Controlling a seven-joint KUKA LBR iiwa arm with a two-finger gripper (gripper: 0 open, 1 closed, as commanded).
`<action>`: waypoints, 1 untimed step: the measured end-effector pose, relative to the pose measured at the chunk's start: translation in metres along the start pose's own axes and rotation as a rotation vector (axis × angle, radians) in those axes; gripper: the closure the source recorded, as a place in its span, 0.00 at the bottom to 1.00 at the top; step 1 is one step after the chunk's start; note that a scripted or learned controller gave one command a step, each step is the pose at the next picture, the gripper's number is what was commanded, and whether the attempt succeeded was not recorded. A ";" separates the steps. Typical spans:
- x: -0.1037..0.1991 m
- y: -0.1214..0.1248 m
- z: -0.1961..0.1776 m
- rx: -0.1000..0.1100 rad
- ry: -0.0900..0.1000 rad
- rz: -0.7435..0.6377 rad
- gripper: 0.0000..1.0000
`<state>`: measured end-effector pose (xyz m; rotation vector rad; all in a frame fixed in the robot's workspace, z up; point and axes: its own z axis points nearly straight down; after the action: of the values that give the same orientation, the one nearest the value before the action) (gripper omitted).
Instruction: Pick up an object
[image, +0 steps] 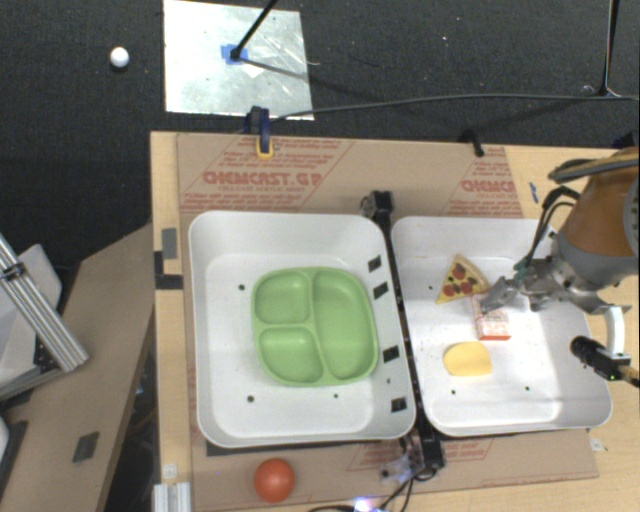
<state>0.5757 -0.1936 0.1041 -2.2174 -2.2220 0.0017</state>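
Arm (600, 225) was in from the right over the right bin (560, 405), gripper (500, 297) low over the small red-and-white packet (492, 324) between pizza slice (460, 279) and yellow piece (467, 359); approach step, I reckoned; jaw state I couldn't tell; next needed a straight descent onto the packet.

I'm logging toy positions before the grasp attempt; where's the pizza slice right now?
The pizza slice lies in the right bin, toward its upper left, just above the small red-and-white packet and beside the end effector.
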 end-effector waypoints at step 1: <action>-0.001 0.002 -0.015 -0.007 -0.002 -0.001 1.00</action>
<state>0.5775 -0.1945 0.1187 -2.2214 -2.2272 -0.0035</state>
